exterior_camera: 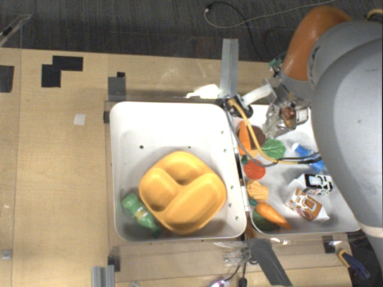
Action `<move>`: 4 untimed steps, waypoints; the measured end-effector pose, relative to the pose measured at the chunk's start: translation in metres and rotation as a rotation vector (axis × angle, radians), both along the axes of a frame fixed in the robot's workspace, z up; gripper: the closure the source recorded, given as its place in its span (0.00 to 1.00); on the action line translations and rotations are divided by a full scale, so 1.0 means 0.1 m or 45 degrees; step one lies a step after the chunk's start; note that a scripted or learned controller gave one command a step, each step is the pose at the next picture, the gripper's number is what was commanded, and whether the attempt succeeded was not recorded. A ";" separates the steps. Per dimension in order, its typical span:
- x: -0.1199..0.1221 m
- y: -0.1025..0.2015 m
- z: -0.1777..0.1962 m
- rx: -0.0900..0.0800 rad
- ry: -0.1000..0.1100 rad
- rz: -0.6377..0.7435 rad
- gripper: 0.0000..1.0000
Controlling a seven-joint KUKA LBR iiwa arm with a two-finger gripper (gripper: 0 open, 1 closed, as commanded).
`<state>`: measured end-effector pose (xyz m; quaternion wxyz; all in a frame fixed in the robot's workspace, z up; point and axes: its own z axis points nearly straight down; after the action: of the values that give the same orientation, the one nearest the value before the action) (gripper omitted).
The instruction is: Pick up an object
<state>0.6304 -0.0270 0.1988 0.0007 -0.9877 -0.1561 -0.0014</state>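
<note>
The desk (54, 178) is a light wooden surface with black patches at the upper left of the frame.

Left bin (173, 115): centre of the frame. It holds a large yellow moulded tray (182, 190), lying low and centre, with its long axis running from lower left to upper right. A green bottle (139, 212) lies at the lower left corner of this bin, partly under the tray's edge, with its long axis running from upper left to lower right.

Right bin (335, 217): right of centre, much of it hidden by the grey arm. Along its left wall, top to bottom:
- an orange item (245, 137), partly crossed by a yellow cable;
- a green leaf-shaped item (274, 147);
- a red round item (254, 170);
- a ridged tan item (258, 190);
- a toy carrot (271, 214), long axis from upper left to lower right, pointed end toward the lower right.

Further right lie a blue item (304, 153), a small black-and-white item (317, 182) and a brown-and-white packet (305, 205).

The gripper (282, 121) hangs over the upper part of the right bin, just above the green leaf-shaped item and near the orange item. The state of the jaws cannot be determined: the view is too small and cluttered there. No item is visible between them.
</note>
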 end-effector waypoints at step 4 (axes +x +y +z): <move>0.12 -0.34 1.10 -0.004 -0.004 0.569 1.00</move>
<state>0.6428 -0.0611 0.3084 -0.0006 -0.9286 -0.3712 -0.0026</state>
